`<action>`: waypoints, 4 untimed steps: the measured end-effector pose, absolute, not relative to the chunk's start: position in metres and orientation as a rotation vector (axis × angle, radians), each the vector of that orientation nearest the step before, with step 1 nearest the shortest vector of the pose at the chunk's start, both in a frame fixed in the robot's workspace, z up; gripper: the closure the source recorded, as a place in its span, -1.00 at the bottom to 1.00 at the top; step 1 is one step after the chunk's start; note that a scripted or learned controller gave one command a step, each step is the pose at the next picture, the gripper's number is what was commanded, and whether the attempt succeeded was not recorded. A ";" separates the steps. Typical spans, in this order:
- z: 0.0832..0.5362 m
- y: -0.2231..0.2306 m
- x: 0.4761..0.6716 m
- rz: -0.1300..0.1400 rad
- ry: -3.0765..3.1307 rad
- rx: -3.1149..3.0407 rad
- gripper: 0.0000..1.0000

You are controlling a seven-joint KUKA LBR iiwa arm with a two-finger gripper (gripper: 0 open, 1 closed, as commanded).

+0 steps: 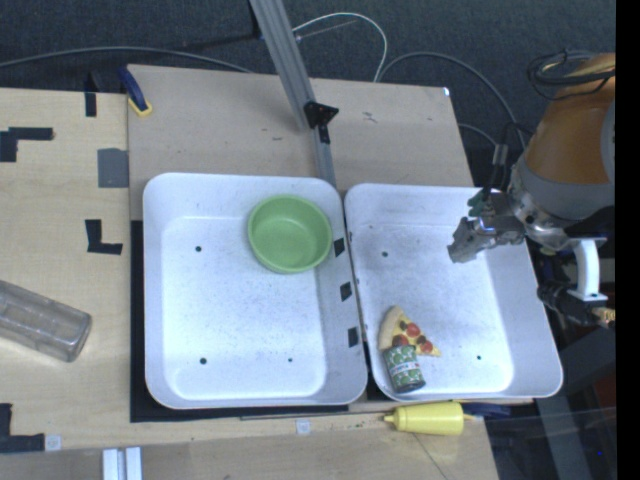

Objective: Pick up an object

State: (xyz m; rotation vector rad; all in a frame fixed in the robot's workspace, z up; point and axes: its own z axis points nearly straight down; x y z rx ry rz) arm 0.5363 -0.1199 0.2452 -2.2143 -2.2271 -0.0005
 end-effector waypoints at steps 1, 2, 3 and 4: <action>0.251 -0.069 0.553 -0.002 -2.228 -2.213 1.00; 0.247 -0.008 0.572 0.000 -2.229 -2.211 1.00; 0.229 0.039 0.593 0.002 -2.227 -2.214 1.00; 0.232 0.099 0.616 -0.002 -2.229 -2.212 1.00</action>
